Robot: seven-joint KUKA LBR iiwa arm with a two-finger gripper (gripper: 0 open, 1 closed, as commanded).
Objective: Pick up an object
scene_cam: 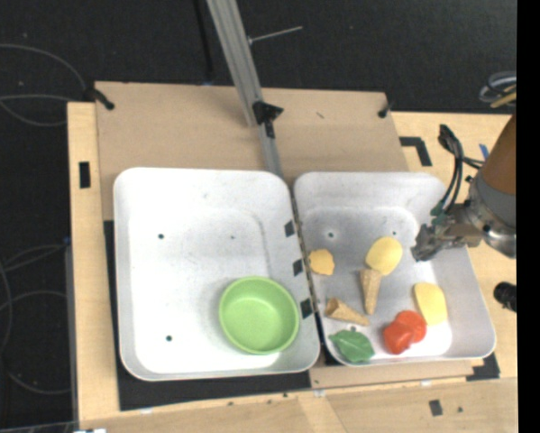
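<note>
The right bin (360,197) holds several toy foods: a yellow lemon-like piece (384,254), a small yellow piece (321,262), a cone (370,289), a second cone (346,311), a yellow block (430,302), a red pepper (404,331) and a green piece (352,345). My gripper (426,244) hangs over the right side of this bin, just right of the lemon-like piece and above the yellow block. I see nothing between its fingers.
A green bowl (259,314) sits in the front right corner of the left bin (179,215). A metal pole (238,52) slants up from behind the bins. Cables run along the arm at the right.
</note>
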